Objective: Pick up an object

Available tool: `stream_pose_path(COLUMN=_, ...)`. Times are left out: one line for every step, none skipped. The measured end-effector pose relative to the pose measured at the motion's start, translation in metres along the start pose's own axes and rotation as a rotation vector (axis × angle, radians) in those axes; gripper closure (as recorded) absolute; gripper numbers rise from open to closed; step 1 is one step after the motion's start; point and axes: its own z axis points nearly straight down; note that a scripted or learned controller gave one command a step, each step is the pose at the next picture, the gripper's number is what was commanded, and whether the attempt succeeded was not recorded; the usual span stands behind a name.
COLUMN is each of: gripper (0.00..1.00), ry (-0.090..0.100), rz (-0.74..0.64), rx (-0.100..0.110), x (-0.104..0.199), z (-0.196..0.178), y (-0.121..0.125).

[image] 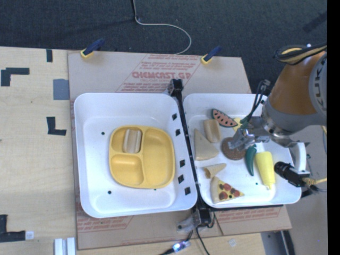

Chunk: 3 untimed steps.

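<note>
The right bin [276,198] holds several toy foods: a watermelon slice [224,118], a tan bread piece [211,130], a pale wedge [204,145], a small tan wedge [215,169], a pizza slice [226,189], a brown disc [230,152], a green pepper [249,160] and a yellow corn-like piece [265,168]. My gripper [241,139] hangs low over the middle of this bin, right above the upper right edge of the brown disc and just left of the green pepper. The arm's wrist hides what lies directly under it.
The left bin [90,110] holds a yellow divided plate [154,161] with a tan block [132,139] in its upper compartment. A black divider strip [183,142] runs between the bins. The grey and orange arm [297,97] covers the right bin's far right corner.
</note>
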Motion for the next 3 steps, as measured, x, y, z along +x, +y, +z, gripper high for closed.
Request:
stream_pose_path(gripper=1.0, ry=0.001, rz=-0.001, rx=0.002, x=0.0, z=-0.022, y=0.0)
stream_pose_path(gripper=1.0, ry=0.002, rz=-0.002, rx=0.007, x=0.027, z=-0.031, y=-0.04)
stream_pose_path(gripper=1.0, ry=0.001, rz=-0.002, rx=0.005, x=0.025, z=-0.027, y=-0.029)
